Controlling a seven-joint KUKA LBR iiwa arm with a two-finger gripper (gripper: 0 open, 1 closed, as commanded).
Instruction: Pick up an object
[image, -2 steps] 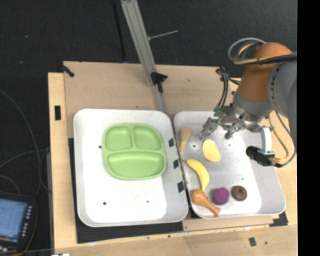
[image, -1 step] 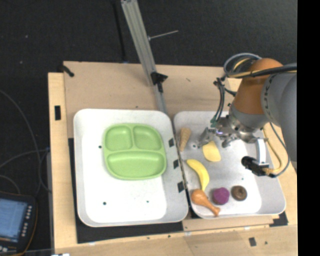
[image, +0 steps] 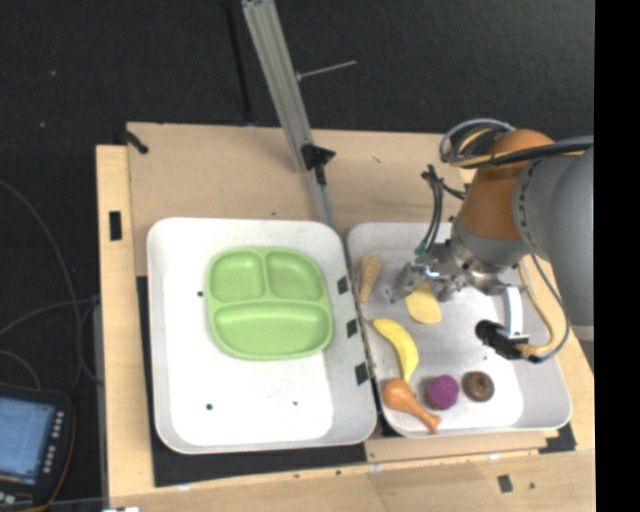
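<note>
The right bin (image: 540, 400) holds several toy foods. A pale yellow lemon-like piece (image: 425, 309) lies near its middle. A yellow banana (image: 398, 346) lies below it, and an ice cream cone (image: 369, 275) rests by the bin's left wall. Along the front are an orange drumstick (image: 410, 401), a purple plum-like ball (image: 441, 391) and a brown doughnut (image: 479, 386). My gripper (image: 430, 283) hangs low over the far side of the bin, directly above the lemon-like piece and very near or touching its top. Nothing is visibly lifted.
The left bin (image: 180, 400) carries a green divided plate (image: 270, 303). A slanted metal pole (image: 290, 110) rises behind the bins. The arm's grey and orange body (image: 510, 200) covers the right bin's far right corner. Cables (image: 545, 330) loop over its right side.
</note>
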